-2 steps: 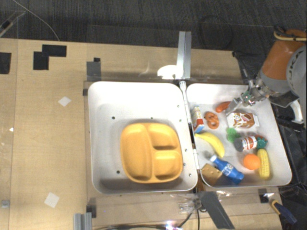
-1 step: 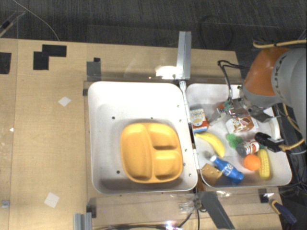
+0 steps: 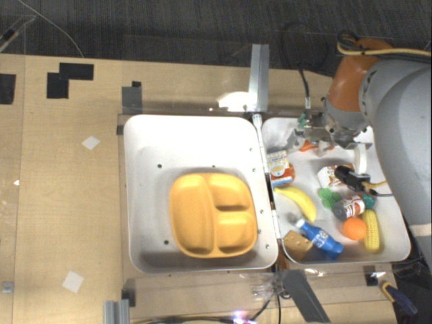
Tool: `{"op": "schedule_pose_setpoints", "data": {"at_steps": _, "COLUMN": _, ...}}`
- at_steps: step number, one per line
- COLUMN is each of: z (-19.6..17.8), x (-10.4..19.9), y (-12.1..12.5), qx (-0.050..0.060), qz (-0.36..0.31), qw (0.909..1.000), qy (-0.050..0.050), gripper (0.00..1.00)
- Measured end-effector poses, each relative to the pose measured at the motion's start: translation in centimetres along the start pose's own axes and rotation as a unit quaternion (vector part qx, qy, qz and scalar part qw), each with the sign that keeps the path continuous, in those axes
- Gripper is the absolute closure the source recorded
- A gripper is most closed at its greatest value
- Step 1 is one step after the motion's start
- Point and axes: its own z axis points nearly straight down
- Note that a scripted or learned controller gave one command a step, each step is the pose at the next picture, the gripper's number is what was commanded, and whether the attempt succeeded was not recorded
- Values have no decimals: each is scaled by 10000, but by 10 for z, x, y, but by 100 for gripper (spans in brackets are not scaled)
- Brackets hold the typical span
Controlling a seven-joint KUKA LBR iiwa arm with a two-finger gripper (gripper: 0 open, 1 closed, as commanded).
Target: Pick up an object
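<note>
Grey arm with orange band, reaching in from the right over the far end of the right bin (image 3: 275,132). Gripper (image 3: 312,135) low above that far corner, clear of the pile; cannot tell how wide it stands, and nothing seen held in it.

All loose pieces in the right bin, mostly in its middle and near half:
- Banana (image 3: 298,201): yellow, curved, left of centre. Long axis slanting from far-left to near-right, with the thicker end toward the near-right.
- Bottle (image 3: 321,241): blue with a white patch, lying flat near the front wall. Long axis parallel to the banana, far-left to near-right.
- Box (image 3: 295,244): brown, small, touching the bottle on its left side.
- Corn (image 3: 371,230): yellow cob at the right wall, long axis running far to near, almost straight down the view.
- Orange (image 3: 354,228): round, just left of the corn and touching it.
- Can (image 3: 348,208): red and white, on its side just beyond the orange.
- Carton (image 3: 281,172): small, white over red, against the divider, beyond the banana.
- Green piece (image 3: 329,198) between banana and can; shape unclear.

Left bin (image 3: 135,181) alongside, bearing a yellow tray (image 3: 212,214) with several compartments, lying flat in the near half.
</note>
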Motion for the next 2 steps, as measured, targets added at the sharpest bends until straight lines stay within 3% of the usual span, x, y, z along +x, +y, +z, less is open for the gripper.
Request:
{"op": "schedule_pose_setpoints", "data": {"at_steps": 1, "z": -15, "x": -1, "y": 3, "qx": -52, "qz": -50, "qw": 10000, "qy": -31, "gripper": 100}}
{"op": "schedule_pose_setpoints", "data": {"at_steps": 2, "z": -102, "x": 68, "y": -3, "qx": -75, "qz": 1783, "qw": 9839, "qy": 19, "gripper": 100}}
